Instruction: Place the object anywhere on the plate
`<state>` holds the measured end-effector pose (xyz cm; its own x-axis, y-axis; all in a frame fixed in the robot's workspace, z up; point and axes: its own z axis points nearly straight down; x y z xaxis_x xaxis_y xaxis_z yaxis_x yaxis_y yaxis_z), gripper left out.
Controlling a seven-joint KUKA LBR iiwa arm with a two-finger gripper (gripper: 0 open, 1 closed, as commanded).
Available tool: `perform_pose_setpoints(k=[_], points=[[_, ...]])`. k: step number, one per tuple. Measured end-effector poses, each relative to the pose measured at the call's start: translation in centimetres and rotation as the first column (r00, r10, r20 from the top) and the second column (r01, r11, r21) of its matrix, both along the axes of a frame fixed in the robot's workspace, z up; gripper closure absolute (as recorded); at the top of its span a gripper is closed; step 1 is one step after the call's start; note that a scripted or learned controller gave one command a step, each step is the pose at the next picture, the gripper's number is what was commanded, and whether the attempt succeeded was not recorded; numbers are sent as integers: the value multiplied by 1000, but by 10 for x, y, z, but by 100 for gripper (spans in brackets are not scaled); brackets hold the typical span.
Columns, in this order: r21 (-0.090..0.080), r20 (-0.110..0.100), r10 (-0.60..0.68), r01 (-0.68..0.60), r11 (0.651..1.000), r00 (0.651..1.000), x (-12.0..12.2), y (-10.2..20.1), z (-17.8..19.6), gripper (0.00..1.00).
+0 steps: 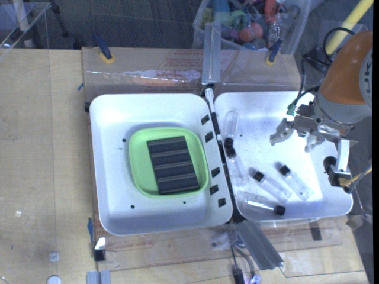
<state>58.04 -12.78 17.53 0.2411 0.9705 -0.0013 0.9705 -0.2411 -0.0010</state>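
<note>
Vial (265, 205) | front of right bin | well below hand (296, 136)

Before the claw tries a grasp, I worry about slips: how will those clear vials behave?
The vials look round and lie flat, so a nudge probably rolls them. Their clear, glossy walls suggest a slippery grip. They seem light, likely skidding across the smooth bin.

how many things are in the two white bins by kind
Clear vials with black caps: 5
Green plate: 1
Dark ribbed block on the plate: 1
Total: 7
</note>
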Motion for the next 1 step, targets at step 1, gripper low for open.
perform_pose_setpoints(k=[1], points=[[0,2,-62,62,998,998,17,-68,40,0]])
